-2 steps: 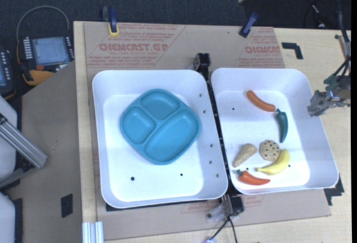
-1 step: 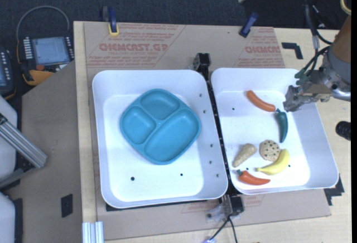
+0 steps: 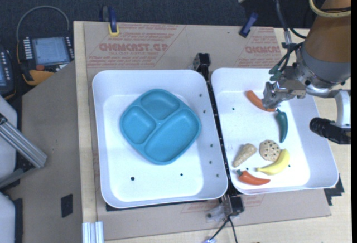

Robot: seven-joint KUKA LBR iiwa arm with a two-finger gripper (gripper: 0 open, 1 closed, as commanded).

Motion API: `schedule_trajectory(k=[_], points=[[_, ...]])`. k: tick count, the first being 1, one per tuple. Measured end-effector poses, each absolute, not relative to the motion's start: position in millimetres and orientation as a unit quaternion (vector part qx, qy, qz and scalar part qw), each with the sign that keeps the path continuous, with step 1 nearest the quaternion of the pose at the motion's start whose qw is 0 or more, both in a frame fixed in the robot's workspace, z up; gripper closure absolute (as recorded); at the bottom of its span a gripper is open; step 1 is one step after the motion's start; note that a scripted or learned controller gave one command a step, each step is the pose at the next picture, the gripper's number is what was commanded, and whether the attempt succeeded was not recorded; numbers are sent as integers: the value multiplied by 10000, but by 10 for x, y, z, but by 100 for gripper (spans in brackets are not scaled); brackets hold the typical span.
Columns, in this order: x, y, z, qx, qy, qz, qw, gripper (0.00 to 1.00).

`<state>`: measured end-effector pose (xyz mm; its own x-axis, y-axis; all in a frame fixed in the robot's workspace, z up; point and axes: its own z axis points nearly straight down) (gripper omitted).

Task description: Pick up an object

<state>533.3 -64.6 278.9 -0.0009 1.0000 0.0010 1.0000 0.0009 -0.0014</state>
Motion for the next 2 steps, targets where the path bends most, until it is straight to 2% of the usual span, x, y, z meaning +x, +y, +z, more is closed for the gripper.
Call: schedule_trajectory(k=[1,2], points=[[5493,-134,2549,-7052,-7090,8,24,100],[5592,458,2511,-7048,-7094,-10,-1,100]])
